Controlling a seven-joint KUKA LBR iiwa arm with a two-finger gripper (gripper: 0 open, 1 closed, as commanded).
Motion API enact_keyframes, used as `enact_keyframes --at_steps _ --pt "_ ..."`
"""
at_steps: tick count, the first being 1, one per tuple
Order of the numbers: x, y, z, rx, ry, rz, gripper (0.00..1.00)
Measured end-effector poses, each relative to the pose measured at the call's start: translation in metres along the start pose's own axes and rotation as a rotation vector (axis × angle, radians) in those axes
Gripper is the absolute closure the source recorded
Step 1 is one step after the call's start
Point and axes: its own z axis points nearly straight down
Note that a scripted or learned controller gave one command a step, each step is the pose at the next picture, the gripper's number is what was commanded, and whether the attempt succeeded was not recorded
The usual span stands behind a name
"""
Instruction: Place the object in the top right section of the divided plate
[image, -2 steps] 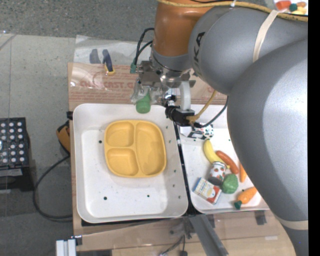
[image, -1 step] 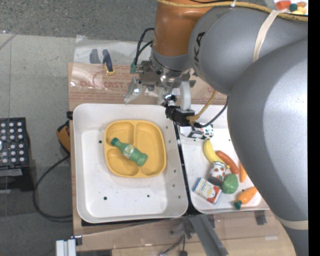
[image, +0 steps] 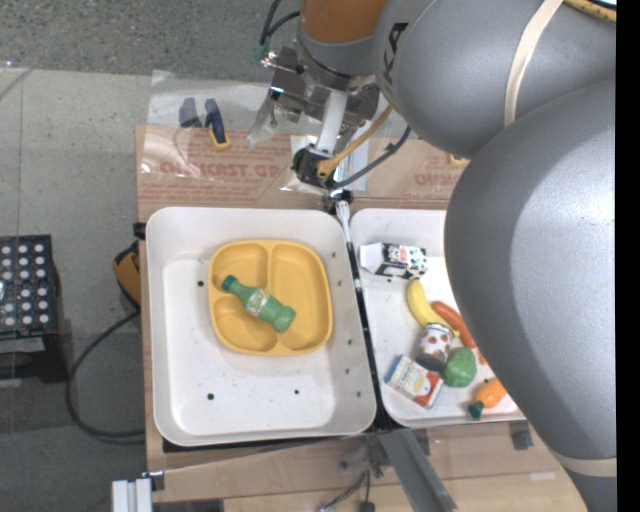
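A yellow divided plate (image: 300, 290) lies in the left white bin (image: 190, 400). A green bottle (image: 260, 304) with a pale label rests on its side in the plate. Its cap points to the upper left and its base reaches the plate's lower middle, across the left sections. The plate's top right section is bare. My gripper (image: 320, 135) hangs above the bench behind the bins, near the back end of the wall between them and well clear of the plate. I see nothing held in it.
The right bin (image: 385, 300) holds a black-and-white toy (image: 402, 258), a banana (image: 422, 303), a small can (image: 435, 343), a green ball-like item (image: 460, 367), a little carton (image: 413, 380) and an orange carrot (image: 487, 395). The big grey arm (image: 540, 250) overhangs its right side.
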Motion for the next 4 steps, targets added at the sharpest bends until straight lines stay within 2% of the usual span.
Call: enact_keyframes --at_steps 1,2,3,4 --pt "-0.009 0.003 -0.166 -0.001 0.002 0.08 0.0" --pt "-0.039 0.007 -0.202 0.004 0.004 0.599 0.0" --pt "-0.069 0.014 -0.202 0.004 0.004 1.022 0.0" --pt "-0.088 0.02 -0.202 0.004 0.002 1.041 0.0"
